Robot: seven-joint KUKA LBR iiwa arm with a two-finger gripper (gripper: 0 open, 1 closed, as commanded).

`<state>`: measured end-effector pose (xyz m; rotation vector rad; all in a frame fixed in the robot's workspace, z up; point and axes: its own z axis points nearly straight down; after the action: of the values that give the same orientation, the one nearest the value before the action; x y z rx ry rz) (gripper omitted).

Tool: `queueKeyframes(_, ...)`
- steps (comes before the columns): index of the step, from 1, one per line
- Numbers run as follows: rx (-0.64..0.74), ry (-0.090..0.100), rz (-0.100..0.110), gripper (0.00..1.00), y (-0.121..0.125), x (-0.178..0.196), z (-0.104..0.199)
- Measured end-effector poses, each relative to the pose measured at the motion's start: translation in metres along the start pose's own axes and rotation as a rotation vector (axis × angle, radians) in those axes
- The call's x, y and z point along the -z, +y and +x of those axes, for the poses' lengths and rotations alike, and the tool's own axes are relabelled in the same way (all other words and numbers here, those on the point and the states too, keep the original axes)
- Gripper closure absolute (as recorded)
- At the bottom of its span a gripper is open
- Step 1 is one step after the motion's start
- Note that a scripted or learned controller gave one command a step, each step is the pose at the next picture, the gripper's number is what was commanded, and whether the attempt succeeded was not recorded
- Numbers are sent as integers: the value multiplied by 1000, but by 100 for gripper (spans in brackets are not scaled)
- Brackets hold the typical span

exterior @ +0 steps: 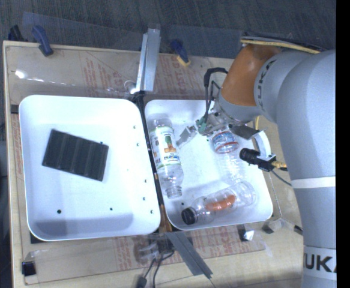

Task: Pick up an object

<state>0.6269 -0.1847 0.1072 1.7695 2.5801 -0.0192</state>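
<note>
the two-finger gripper (194, 131) sits low in the right white bin (208, 219), beside a clear plastic bottle with a blue label (227, 152). nothing appears lifted, so the pick seems unfinished. whether the jaws are apart, i cannot tell.

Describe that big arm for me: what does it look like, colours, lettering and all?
The arm is thick, rounded and pale grey, with an orange band above the wrist. Pale letters, the start of the maker's name, mark its lower part. Thin dark cables loop beside the wrist, and the gripper is small, of grey metal.
</note>
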Motion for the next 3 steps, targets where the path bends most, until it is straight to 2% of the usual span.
queueKeyframes(1,-80,17,-2,0,-7,55,-8)
queueKeyframes(2,-71,18,-1,0,-11,68,-23)
queueKeyframes(3,-54,20,2,0,-14,-17,-19)
